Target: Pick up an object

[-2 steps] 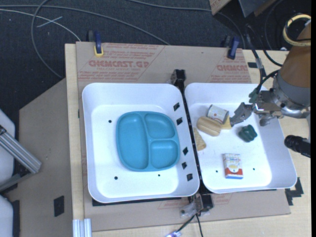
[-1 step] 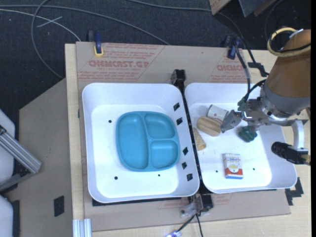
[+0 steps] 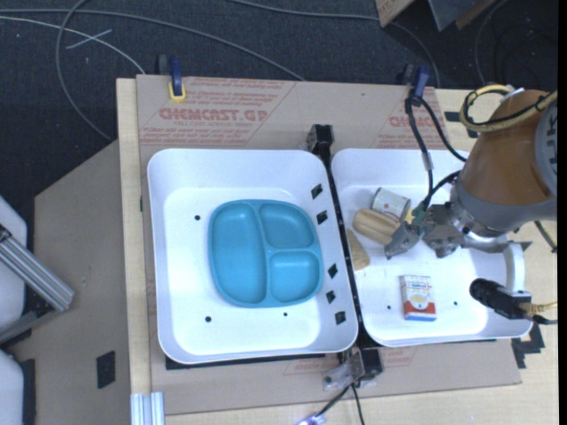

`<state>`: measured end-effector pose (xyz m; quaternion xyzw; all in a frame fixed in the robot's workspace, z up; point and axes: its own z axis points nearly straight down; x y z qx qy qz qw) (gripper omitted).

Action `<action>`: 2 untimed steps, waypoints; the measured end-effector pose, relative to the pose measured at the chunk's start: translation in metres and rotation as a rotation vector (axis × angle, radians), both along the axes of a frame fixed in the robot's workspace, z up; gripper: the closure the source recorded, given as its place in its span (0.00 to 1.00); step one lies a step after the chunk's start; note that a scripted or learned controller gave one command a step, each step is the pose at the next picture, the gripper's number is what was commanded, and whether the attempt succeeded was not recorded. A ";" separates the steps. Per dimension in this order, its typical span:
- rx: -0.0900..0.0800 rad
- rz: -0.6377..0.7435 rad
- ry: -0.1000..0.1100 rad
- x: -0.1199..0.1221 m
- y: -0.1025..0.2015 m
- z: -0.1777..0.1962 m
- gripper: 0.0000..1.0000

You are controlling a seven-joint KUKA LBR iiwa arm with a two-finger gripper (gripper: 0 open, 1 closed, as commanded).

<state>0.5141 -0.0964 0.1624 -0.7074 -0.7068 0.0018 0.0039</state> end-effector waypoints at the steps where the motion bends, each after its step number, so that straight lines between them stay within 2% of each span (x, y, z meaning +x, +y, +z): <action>1: 0.000 -0.001 0.000 -0.004 -0.009 -0.051 0.00; 2: -0.001 0.000 -0.008 -0.002 -0.009 -0.037 1.00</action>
